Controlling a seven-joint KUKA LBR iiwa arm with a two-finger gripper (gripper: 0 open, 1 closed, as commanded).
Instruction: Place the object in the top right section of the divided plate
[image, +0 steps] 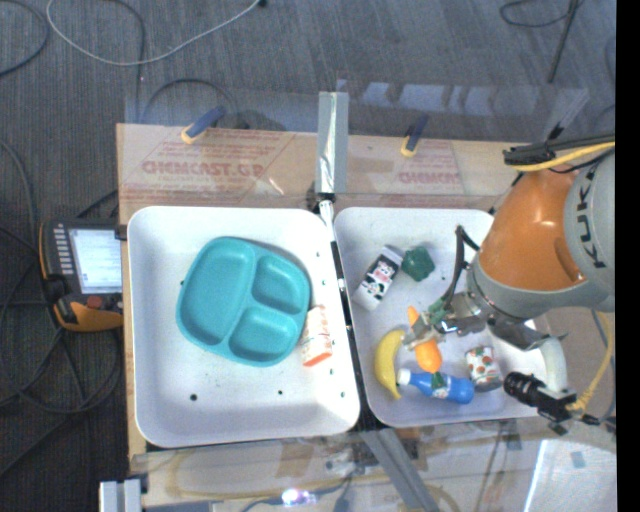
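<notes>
the arm (590, 230) reads "kuk" (cut off); the cardboard's (220, 170) red print is illegible.

You'll see the divided plate (243, 298), turquoise with 3 sections, lying flat and slightly turned in the left bin (160, 400). An orange-and-white bottle (317, 338) lies at its 4 o'clock edge, touching.

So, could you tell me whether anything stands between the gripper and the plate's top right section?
Yes. The gripper is over the right bin, and the plate lies in the left bin. The two bin walls stand between them, and a small bottle lies beside the plate's right edge.
</notes>
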